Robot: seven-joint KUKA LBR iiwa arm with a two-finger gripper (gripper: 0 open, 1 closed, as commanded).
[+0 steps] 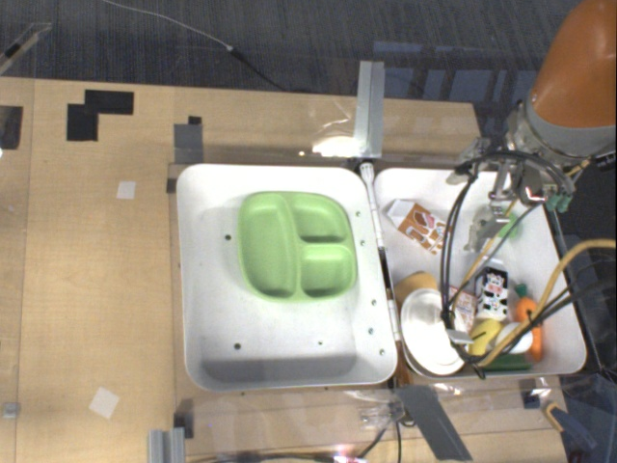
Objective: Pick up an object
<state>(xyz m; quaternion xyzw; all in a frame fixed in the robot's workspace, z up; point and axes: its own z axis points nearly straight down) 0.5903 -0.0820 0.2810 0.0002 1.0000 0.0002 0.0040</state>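
Gripper [494,222] hung over the right bin [569,355] at about 1 o'clock in it; couldn't tell the finger state. Snack packet [421,225] lay at 10 o'clock, white bowl [429,331] at 7, carrot [526,324] at 5. Green tray [294,245] sat in the left bin [207,355].

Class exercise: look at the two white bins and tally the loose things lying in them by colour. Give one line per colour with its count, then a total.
Green: 1, the divided tray in the left bin
White: 1, the round plate in the right bin
Orange: 1, a small item
Yellow: 1, a small item
Brown and white: 1, a packet
Total: 5; other small pieces under the cables are too cluttered to count.
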